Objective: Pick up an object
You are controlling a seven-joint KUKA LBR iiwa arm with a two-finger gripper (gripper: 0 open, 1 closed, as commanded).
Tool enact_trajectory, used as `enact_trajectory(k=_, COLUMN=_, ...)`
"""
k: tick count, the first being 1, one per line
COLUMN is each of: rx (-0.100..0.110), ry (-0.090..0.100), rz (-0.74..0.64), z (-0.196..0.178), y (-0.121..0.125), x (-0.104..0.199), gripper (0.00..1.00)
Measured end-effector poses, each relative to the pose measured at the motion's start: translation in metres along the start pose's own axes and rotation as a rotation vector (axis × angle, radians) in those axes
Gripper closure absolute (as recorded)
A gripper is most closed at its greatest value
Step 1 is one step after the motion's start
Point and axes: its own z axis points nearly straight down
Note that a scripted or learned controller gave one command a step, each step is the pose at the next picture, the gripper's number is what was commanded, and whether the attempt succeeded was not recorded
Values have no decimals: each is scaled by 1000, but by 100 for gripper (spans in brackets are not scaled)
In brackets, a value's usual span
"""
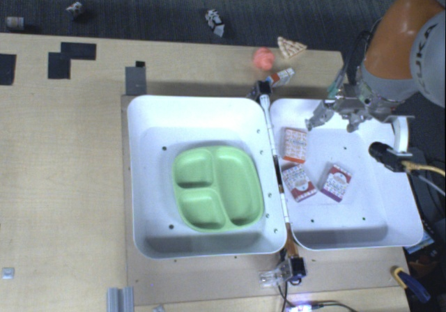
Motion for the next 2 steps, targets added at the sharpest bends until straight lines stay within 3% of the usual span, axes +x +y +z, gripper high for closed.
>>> enact_trajectory(k=1, rx=-9, ry=-1, rz=2, z=98, y=-24, x=2, gripper=0)
enact_trajectory(k=2, rx=-14, ry=1, rz=0, z=86, y=-22, x=5, gripper=100)
